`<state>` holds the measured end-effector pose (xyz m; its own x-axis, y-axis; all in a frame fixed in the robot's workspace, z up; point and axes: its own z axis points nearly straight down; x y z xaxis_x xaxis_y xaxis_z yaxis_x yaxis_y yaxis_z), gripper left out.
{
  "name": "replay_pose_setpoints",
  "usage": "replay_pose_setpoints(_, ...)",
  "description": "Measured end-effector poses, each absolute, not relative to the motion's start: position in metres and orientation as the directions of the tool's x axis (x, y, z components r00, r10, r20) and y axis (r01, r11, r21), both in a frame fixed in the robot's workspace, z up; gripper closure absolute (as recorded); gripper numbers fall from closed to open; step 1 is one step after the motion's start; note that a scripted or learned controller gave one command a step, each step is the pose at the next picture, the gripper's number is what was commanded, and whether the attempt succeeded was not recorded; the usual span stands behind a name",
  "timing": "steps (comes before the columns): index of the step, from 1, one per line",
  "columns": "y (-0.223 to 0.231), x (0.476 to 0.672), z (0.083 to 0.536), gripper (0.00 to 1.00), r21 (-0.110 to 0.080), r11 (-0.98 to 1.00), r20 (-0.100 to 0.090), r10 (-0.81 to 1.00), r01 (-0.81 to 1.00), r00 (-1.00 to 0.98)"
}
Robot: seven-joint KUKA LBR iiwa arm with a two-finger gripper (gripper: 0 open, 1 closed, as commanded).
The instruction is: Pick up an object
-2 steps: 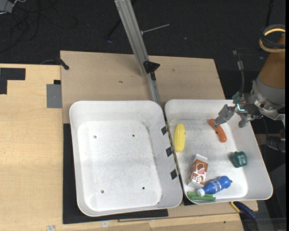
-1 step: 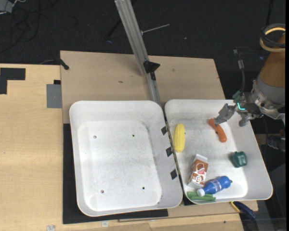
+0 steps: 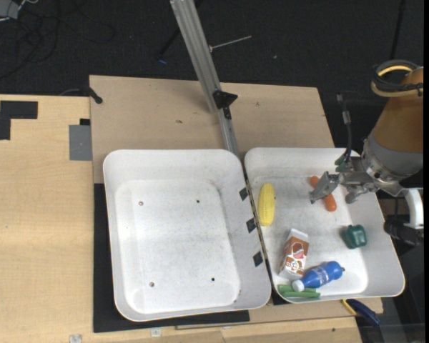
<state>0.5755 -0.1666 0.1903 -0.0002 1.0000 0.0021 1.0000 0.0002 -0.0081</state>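
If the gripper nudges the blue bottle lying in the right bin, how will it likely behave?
The blue bottle lies on its side, so its round body would probably roll. It looks like small plastic, likely light and smooth, perhaps slippery between fingers. The carton and green item beside it may block its rolling.

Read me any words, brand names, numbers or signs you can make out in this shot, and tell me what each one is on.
No text can be read.
Small carton, right bin: brown and white print on its face, too small and blurred to read.
Blue bottle, right bin: no legible label.
Corn cob, green object and orange piece by the gripper: no markings visible.
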Motion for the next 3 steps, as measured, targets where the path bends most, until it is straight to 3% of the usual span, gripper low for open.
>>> replay_pose_setpoints(2, -0.161, 0.57, 0.091, 0.0, -0.001, -0.002, 0.0, 1.0, 1.0, 0.002)
replay_pose_setpoints(3, -0.162, 0.569, 0.102, 1.0, -0.001, -0.009, 0.001, 1.0, 1.0, 0.009)
